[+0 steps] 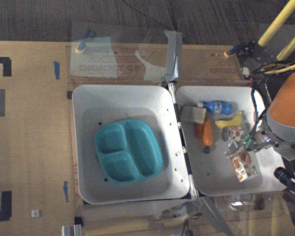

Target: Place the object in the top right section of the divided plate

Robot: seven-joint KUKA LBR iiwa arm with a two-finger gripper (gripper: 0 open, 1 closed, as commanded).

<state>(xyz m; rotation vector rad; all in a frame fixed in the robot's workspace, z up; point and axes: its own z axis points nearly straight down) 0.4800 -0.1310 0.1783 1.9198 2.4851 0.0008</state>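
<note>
- orange and grey arm (285, 109) fills the right edge of the view, high above the right bin (211, 181).
- gripper (253, 140) sits over the right bin's right side, above a cluster of small items; i cannot tell how its fingers stand.
- right bin holds, near its far edge, a blue bottle (216, 106) lying on its side.
- just beside the bottle, toward the bin's left edge, lies a grey sponge (193, 114).
- carrot (207, 135) lies below the sponge, near the bin's middle.
- banana (228, 121) lies right of the carrot, below the bottle.
- two printed packets lie on the right side: one (235, 134) just beside the gripper, another (243, 164) nearer the bin's front edge.
- left bin (88, 107) holds a teal divided plate (129, 150) at its middle, with three sections.
- both bins rest side by side on a brown bench (29, 132).
</note>
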